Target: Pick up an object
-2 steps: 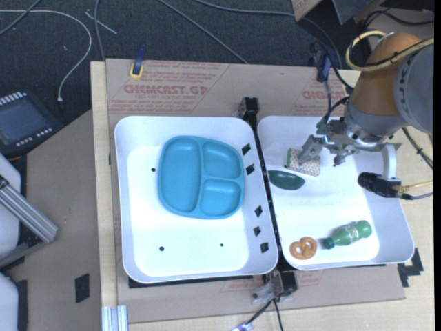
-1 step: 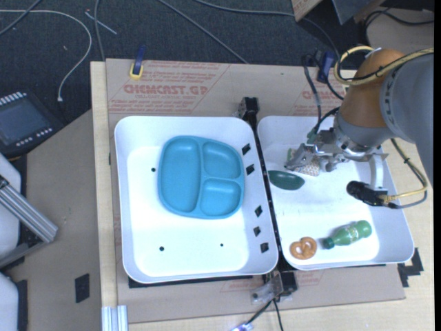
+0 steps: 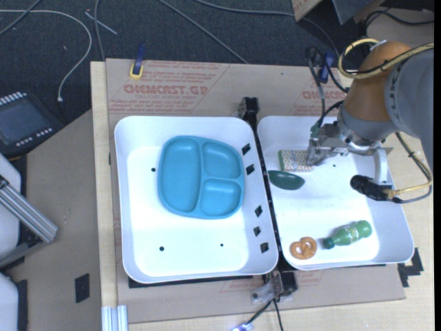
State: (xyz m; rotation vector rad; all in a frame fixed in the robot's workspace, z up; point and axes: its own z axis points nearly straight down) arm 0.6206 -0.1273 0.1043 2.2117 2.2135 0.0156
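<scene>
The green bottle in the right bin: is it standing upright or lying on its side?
Lying on its side. The green bottle shows its full length along the right bin's floor, beside the pretzel.

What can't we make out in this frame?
- End effector fingers: under the wrist, open or shut unclear.
- Patterned item: partly covered by the end effector, too small to identify.
- Dark green object: too small to identify.
- Arm: cut by the right edge.

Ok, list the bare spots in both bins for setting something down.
Left bin: white floor below and left of the blue divided plate. Right bin: a patch between the dark green spoon and the green bottle. Crowded near the gripper and the pretzel.
</scene>
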